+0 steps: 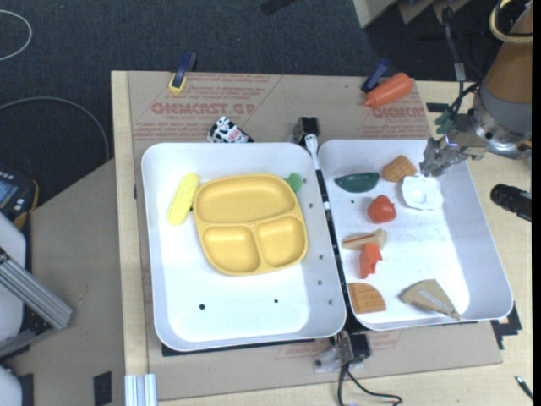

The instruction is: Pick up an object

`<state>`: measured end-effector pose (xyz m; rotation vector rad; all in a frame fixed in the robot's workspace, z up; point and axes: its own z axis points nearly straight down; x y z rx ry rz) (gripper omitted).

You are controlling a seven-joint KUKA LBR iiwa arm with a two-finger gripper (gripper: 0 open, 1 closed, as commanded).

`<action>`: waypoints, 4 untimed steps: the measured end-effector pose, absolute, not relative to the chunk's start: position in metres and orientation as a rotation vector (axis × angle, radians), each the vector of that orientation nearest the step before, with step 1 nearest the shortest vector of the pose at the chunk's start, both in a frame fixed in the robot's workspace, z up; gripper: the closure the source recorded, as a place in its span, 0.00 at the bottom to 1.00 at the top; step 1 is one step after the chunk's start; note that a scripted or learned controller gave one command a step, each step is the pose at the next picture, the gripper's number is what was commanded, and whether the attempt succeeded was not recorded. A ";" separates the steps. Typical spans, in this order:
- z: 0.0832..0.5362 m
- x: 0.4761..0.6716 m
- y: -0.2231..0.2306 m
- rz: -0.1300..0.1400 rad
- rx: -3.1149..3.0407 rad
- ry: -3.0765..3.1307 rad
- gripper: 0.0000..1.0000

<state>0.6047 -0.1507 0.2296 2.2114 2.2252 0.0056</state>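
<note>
Two white bins are seen side by side on the bench. The gripper [433,161] is parked at about 1 o'clock in the right bin [482,227], just above a small white object [421,194], apparently touching its top edge. Whether the fingers are spread or closed can't be made out from this angle, tbh, and nothing is seen clamped between them.

The rest of the right bin is pretty crowded: a tan cookie-like piece [397,169] just beside the gripper at 9 o'clock, a dark green leaf shape [357,180] further that way, a red tomato [381,209] near the middle, a hot dog [364,239] and an orange piece [369,261] below it, a waffle [366,298] at 7 o'clock and a tan wedge [430,298] at 5 o'clock.

In the left bin [169,294] a yellow divided plate [249,222] is found, with a corn cob [183,198] just beside it at 9 o'clock.
</note>
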 end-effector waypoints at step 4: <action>0.221 0.642 -0.055 0.002 2.217 2.220 1.00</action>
